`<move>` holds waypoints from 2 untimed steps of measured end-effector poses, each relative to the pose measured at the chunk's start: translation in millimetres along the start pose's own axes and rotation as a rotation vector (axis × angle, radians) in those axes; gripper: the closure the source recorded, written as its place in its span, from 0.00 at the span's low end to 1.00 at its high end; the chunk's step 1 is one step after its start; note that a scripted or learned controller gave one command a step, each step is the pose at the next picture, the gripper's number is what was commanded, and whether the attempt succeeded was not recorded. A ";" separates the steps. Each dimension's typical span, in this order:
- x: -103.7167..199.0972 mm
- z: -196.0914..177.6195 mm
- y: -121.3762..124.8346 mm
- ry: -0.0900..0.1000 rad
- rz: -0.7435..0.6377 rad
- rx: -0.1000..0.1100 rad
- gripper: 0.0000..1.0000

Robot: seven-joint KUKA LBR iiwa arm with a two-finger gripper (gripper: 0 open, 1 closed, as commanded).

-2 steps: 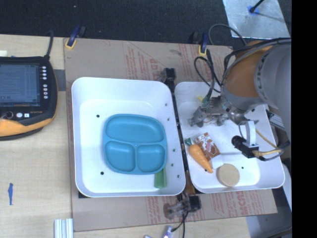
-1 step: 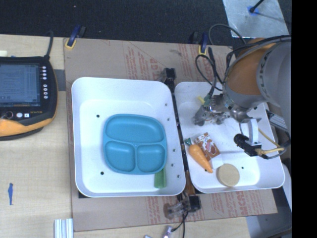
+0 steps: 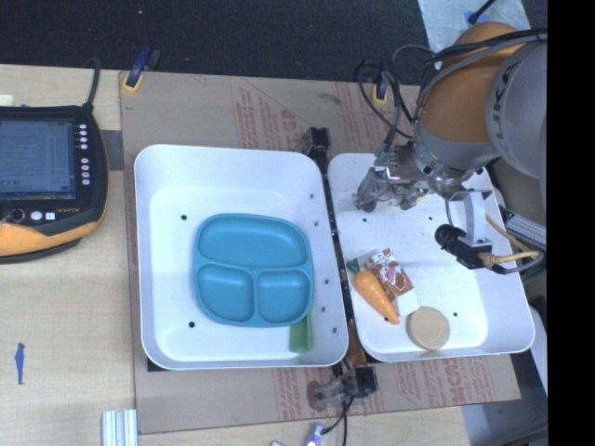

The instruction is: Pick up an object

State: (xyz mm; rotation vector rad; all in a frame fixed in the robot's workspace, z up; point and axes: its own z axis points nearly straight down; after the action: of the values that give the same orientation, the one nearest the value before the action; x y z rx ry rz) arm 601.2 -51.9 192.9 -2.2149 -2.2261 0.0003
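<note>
Over the right bin (image 3: 507,319), arm bent low, tool (image 3: 389,190) near far rim

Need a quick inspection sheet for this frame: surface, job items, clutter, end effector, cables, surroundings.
Surface: cardboard sheet on a wooden bench, bearing the left bin and right bin side by side.
Job's things: carrot, small printed packet beside it and tan round disc, all in the right bin's near part.
Clutter: blue divided plate and a green piece in the left bin.
End effector: end effector low over the right bin's far left part, away from the carrot; nothing seen between its fingers.
Cables: black cables looped at the wrist.
Surroundings: teach pendant on the bench at left; clamps on the cardboard's far edge.
</note>
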 end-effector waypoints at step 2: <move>59.9 -64.1 -28.4 0.000 0.000 0.000 1.00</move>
State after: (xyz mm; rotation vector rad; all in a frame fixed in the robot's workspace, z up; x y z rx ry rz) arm 572.5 7.8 257.0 -2.2145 -2.2260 0.0008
